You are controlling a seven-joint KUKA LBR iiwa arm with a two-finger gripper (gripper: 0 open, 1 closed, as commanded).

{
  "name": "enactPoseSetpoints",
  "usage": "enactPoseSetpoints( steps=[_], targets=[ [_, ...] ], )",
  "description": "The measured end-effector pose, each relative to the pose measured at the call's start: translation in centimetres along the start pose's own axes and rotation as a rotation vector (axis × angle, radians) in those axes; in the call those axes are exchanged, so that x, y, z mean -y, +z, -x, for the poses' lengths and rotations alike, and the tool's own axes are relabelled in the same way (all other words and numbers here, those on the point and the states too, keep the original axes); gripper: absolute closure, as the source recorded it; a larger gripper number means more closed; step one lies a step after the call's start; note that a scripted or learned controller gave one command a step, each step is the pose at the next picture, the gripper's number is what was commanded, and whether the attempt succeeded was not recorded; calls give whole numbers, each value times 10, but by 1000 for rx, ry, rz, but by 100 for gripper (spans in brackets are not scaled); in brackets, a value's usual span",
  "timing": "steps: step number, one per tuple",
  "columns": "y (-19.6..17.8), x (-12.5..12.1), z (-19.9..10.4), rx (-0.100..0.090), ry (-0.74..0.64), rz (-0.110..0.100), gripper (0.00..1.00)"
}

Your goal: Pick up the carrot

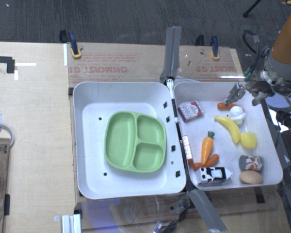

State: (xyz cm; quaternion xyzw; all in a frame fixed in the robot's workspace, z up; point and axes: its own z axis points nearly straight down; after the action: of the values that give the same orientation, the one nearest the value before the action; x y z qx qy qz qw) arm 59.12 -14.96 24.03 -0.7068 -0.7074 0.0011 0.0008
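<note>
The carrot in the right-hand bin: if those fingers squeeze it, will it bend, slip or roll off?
The carrot looks like a moulded toy, so probably stiff and light. Its tapered, smooth-looking body may slip in a pinch. Lying flat on the bin floor, it might roll if nudged sideways.

green divided plate (135, 141) in left bin (82, 130), banana (230, 127), egg (251, 177), milk carton (213, 175)

Pale wooden bench (29, 110), cardboard sheet (136, 64) clamped along its far edge, dark grey carpet floor (111, 8) beyond.
</note>
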Motion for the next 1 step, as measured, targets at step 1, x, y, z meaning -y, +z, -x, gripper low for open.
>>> enactPoseSetpoints(
  steps=[1],
  targets=[
    [148, 42, -34, -1, 437, -1, 0]
  ],
)
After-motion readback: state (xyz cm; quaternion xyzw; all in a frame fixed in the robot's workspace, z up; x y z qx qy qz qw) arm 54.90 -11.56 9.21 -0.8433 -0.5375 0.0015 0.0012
